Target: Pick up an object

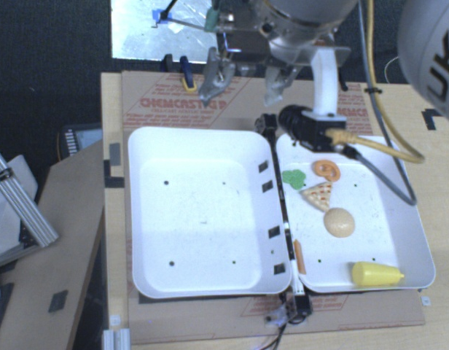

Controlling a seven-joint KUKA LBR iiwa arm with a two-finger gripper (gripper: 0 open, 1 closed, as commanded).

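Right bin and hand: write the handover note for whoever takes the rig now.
Hand: open, raised above the bins' far edge, holding nothing.
Right bin holds a green piece, pretzel, yellow wedge, tan ball, yellow bottle-like toy and a thin orange stick by the divider.
Done: nothing picked.
Left: descend on one item, grasp, lift.

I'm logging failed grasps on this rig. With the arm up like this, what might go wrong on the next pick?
1. The green piece, pretzel and wedge lie close together, so the open gripper may nudge or grab two.
2. The thin orange stick hugs the right bin's wall; fingers could hit the rim.
3. The round beige item may roll away.
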